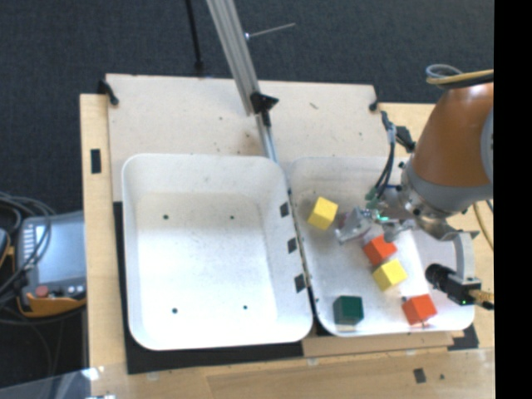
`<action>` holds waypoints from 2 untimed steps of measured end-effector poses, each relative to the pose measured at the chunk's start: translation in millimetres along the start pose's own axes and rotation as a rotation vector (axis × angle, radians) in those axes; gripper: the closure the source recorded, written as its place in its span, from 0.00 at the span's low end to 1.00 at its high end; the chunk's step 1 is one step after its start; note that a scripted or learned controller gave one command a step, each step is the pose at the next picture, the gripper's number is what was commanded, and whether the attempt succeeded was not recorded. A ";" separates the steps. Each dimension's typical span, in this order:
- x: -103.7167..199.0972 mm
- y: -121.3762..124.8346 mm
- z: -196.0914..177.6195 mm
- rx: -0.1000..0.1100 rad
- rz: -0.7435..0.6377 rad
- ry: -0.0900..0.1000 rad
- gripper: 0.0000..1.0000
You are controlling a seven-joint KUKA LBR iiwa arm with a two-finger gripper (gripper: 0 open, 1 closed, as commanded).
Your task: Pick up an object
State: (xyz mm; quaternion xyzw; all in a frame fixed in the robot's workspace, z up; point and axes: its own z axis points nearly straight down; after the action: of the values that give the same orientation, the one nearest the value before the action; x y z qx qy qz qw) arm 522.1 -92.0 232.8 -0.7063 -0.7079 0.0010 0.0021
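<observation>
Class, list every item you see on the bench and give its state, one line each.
Gripper: low in right bin, fingers unclear.
Yellow block: loose, near divider.
Second yellow block: beside orange block.
Orange block: just beside the gripper.
Second orange block: near front rim.
Green block: at front rim.

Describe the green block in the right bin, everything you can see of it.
The green block is a small dark green cube, matte, probably painted wood, with a paler face along its lower edge. It sits flat on the floor of the right bin, close to the near rim and near the bin's left wall. Nothing touches it: the yellow block and the orange block lie apart to its right, and the gripper is farther back.
</observation>
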 end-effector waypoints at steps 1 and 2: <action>-0.3 0.9 -2.3 -0.006 0.002 -0.001 0.00; -1.6 -3.5 60.3 0.002 0.004 -0.002 0.00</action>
State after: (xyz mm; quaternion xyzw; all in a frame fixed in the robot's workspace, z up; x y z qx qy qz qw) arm 518.4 -93.5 172.5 -0.7076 -0.7066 0.0025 0.0022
